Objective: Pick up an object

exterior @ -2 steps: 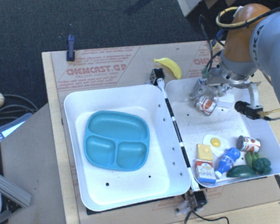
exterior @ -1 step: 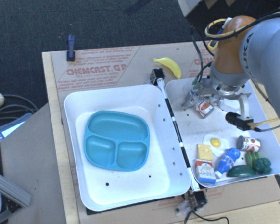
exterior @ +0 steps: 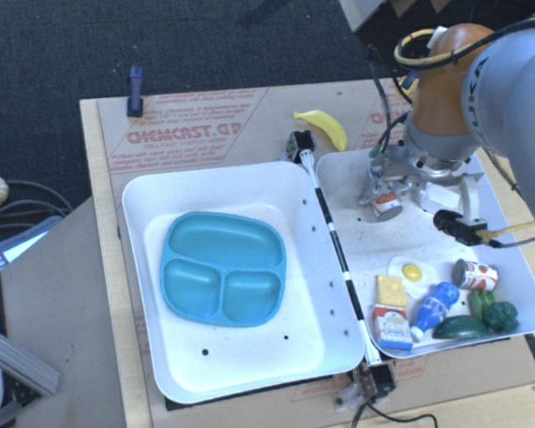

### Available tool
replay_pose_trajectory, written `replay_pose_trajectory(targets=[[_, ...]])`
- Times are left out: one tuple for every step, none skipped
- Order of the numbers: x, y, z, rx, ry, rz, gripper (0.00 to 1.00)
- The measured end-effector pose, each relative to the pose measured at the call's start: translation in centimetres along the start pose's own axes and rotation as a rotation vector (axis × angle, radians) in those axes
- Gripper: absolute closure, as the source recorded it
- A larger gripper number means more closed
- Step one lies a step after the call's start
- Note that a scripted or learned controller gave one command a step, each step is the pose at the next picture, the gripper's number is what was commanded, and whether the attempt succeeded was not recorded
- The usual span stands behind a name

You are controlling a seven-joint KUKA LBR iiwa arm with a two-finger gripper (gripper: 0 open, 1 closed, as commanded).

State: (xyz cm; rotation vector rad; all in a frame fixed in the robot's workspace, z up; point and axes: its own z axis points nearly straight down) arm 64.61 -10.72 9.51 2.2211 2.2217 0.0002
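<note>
My gripper [exterior: 381, 191] is low over the far left part of the right bin [exterior: 528, 277], pointing down. Right under it, on the bin floor, is a small can-like object [exterior: 387, 209] with a red and grey side. The gripper's body hides the top of that object, so contact between them cannot be judged. At the bin's near end lies a cluster: a toy fried egg [exterior: 408, 270], a yellow block [exterior: 391, 291], a red and white carton [exterior: 388, 325], a blue bottle [exterior: 432, 307], a red and white can [exterior: 478, 276] and green vegetables [exterior: 489, 314].
The left bin [exterior: 140, 206] holds a blue divided plate [exterior: 223, 267]. A banana [exterior: 323, 128] lies on the board behind the bins, outside them. The ridge where the two bins meet [exterior: 334, 240] runs just left of the gripper.
</note>
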Motion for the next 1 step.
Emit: replay_pose_trajectory(targets=[[7.61,-0.82,-9.05,-0.002,0.001,-0.001,1.00]])
